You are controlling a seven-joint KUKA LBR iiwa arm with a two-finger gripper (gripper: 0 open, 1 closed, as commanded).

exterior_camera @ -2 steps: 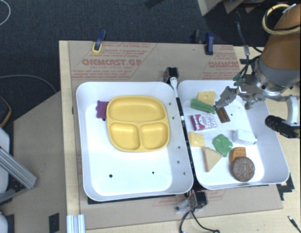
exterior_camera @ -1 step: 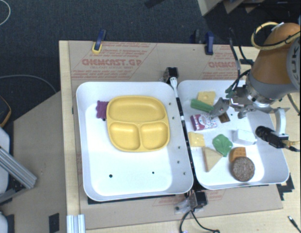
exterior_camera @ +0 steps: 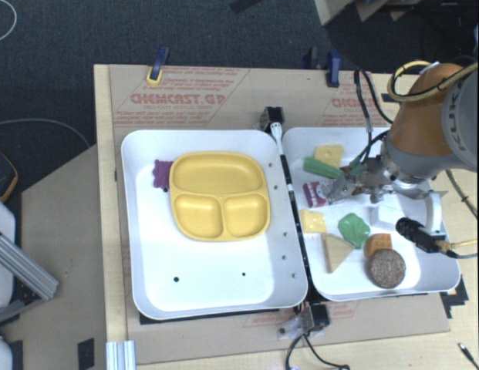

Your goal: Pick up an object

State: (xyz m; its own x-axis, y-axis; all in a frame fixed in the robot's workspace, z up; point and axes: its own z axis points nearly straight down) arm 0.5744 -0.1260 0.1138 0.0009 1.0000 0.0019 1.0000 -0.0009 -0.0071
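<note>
Camera view, read from its left: the left bin lies well apart from the claw on its left, and it carries a yellow tray with 3 compartments, with a purple piece touching that tray's far-left edge. Neither of these looks like the near target. Crossing the divider into the right bin, the things crowd close to the claw. A red-and-white packet sits just left of the claw, and a green stick lies up and left of it, its long axis running slantwise from upper left down toward the claw. A pale yellow block rests just beyond the stick, farther up. Below and left of the claw is a small yellow cube; below it come a green lump, a pale wedge pointing downward, an orange piece and a brown round disc. The gripper reaches leftward from the grey wrist, low over the bin floor, with its tip nearest the packet and the lower end of the green stick. I cannot tell how its jaws stand, because the metal parts blur together, and nothing shows between them. My judgement is that the packet, lying directly left of the claw, is the likeliest pick, so the coming move turns on a short leftward and downward reach.
</note>
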